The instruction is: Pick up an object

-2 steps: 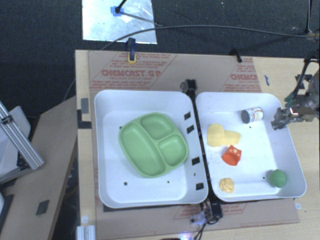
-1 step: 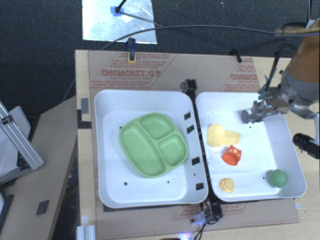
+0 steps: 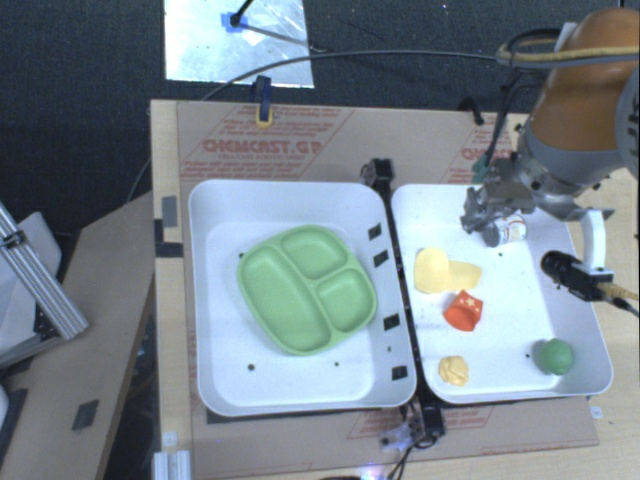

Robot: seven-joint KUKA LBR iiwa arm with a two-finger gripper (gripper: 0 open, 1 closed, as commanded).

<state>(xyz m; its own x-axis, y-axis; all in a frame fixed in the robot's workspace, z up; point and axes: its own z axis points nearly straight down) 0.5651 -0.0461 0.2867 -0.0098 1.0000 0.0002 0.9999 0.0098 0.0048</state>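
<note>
the small white-and-red object (image 3: 510,231) lies far in the right bin (image 3: 580,368), touching the gripper (image 3: 490,226); a grasp on it cannot be confirmed. descend squarely, stay clear of the yellow piece (image 3: 432,269), then close.

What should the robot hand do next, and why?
Probably drop a little straight down: the gripper hovers in the right bin, just above a small white-and-red object, and nothing shows between its fingers.
</note>
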